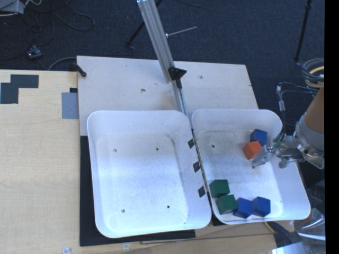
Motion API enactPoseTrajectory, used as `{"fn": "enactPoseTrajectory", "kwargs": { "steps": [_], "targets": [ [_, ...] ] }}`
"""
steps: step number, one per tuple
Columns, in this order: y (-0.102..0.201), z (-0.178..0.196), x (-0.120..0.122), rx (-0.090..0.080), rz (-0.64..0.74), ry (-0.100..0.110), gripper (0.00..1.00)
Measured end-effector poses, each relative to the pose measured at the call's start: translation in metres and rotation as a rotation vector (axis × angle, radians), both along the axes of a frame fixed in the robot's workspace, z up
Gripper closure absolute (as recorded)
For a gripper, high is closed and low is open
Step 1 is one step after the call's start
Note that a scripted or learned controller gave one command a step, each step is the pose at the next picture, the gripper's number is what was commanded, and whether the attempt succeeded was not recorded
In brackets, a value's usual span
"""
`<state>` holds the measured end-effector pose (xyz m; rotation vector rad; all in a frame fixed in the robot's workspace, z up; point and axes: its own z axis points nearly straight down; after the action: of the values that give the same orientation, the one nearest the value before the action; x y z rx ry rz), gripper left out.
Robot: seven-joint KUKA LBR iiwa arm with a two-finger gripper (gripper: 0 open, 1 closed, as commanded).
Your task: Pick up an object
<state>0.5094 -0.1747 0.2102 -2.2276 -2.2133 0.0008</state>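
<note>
In the right bin [233, 121], an orange block [251, 150] lies just below a blue block [259, 136] near the right wall. My gripper [273, 160] comes in over the bin's right rim, low by the wall, and its fingers stand open with nothing between them. The left fingertip [259, 161] sits right beside the orange block's lower right edge. Two green blocks [219, 187] [227, 203] and two more blue blocks [243, 207] [261, 206] lie along the bin's front.
The left bin [100, 126] stands next to the right one, with a row of black clips [195, 165] between them. An aluminium bar [159, 41] slants up from the bins' far junction. The grey arm [312, 136] hangs past the right rim.
</note>
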Motion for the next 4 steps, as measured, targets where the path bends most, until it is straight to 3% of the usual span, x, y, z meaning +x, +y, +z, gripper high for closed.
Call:
{"fn": "enactPoseTrajectory", "kwargs": {
  "steps": [1,2,3,4],
  "targets": [
    [-0.017,-0.120,0.060,-0.001,0.010,0.002,0.00],
    [-0.012,-0.120,0.128,0.000,0.009,-0.001,0.00],
    [-0.012,-0.111,0.126,0.000,0.015,0.006,1.00],
    [0.055,-0.026,0.148,0.001,0.013,-0.008,1.00]
  ]
}}
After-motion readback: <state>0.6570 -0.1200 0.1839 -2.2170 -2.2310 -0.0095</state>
